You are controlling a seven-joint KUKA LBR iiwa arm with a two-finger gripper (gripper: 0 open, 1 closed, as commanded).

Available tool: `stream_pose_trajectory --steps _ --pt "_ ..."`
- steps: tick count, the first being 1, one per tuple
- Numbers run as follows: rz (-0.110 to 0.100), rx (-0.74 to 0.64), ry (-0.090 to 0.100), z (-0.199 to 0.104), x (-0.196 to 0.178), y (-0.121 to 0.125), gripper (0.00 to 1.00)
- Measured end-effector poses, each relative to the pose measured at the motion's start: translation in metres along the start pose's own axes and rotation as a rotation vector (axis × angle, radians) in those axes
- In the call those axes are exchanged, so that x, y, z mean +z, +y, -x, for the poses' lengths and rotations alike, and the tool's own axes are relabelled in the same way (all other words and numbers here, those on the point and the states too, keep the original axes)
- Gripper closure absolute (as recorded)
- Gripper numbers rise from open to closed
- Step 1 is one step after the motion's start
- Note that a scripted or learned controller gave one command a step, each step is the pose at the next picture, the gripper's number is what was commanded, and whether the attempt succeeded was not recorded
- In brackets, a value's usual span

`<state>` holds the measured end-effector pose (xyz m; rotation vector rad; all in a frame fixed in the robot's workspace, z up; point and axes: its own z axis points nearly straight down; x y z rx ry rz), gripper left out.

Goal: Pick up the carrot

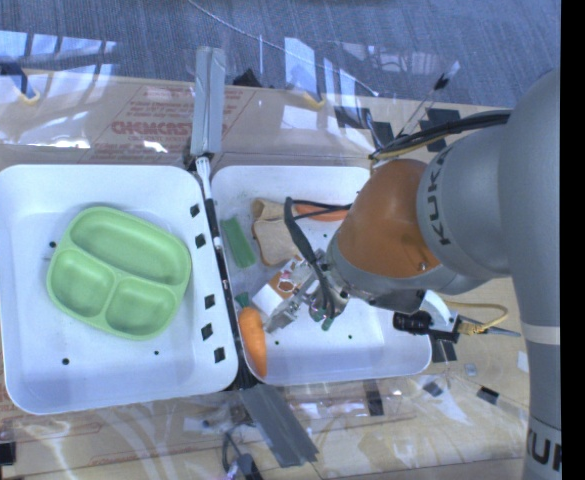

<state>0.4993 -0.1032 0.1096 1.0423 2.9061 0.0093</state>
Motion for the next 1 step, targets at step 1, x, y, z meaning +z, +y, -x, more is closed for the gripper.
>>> stream_pose_trajectory --steps 1 --pt "-0.001 0.178 0.002 -0.0054 -0.0006 -0.0036 0.0"
